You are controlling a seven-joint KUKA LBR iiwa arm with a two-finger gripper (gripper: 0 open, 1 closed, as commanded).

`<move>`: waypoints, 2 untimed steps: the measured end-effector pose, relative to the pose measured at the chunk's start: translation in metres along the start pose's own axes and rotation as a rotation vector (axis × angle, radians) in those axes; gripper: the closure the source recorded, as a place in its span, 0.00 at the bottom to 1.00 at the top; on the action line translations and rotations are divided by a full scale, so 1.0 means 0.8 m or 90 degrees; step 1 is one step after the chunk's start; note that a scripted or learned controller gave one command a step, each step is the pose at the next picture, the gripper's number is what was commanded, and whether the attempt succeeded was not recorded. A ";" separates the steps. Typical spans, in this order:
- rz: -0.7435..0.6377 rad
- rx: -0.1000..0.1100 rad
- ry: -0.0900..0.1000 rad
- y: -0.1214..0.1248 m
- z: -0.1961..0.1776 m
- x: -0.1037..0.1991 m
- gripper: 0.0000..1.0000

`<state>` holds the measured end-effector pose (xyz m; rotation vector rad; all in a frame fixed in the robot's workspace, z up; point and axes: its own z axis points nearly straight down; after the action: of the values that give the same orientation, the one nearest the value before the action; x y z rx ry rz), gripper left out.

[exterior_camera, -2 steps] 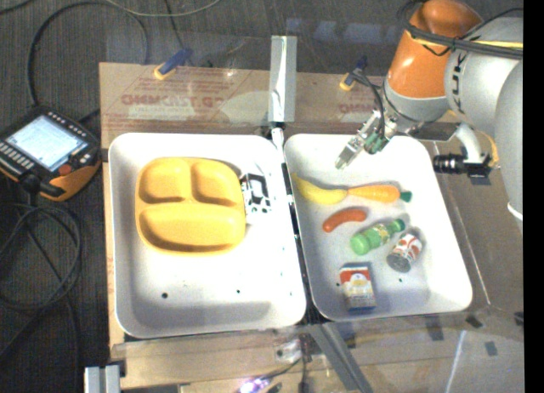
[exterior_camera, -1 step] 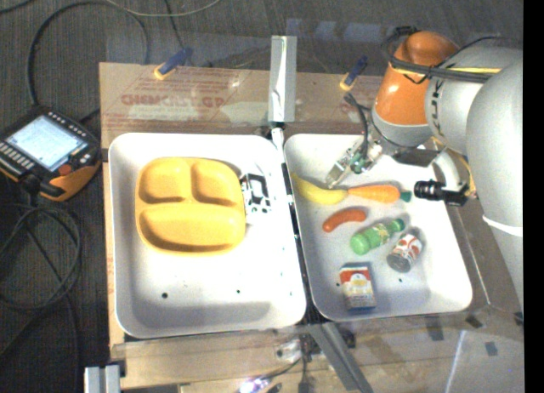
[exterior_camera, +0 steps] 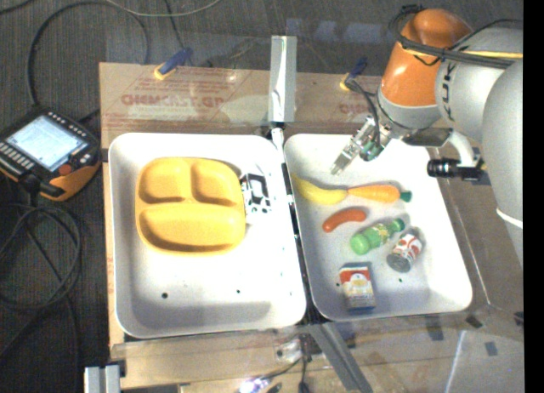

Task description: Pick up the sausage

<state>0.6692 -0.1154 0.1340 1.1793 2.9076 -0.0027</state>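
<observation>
The sausage [exterior_camera: 343, 219] is a short red-orange link lying near the middle of the right bin [exterior_camera: 442, 298]. My gripper [exterior_camera: 355, 152] hangs over the bin's far part, above and slightly right of the sausage and well apart from it. Its two fingers point down-left with a narrow gap between them and nothing held.
Around the sausage lie a banana [exterior_camera: 315, 190], a carrot [exterior_camera: 375, 193], a green bottle [exterior_camera: 376, 236], a small can [exterior_camera: 405, 251] and a small carton [exterior_camera: 359, 287]. The left bin [exterior_camera: 170, 298] holds a yellow divided tray [exterior_camera: 189, 204]. A handheld pendant [exterior_camera: 47, 151] rests at far left.
</observation>
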 end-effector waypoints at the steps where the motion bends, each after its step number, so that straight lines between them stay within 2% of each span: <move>1: -0.023 -0.002 0.001 -0.014 0.049 0.000 1.00; 2: -0.210 0.000 -0.001 -0.057 -0.003 -0.044 1.00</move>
<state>0.6627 -0.1726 0.1362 0.6859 3.0610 -0.0037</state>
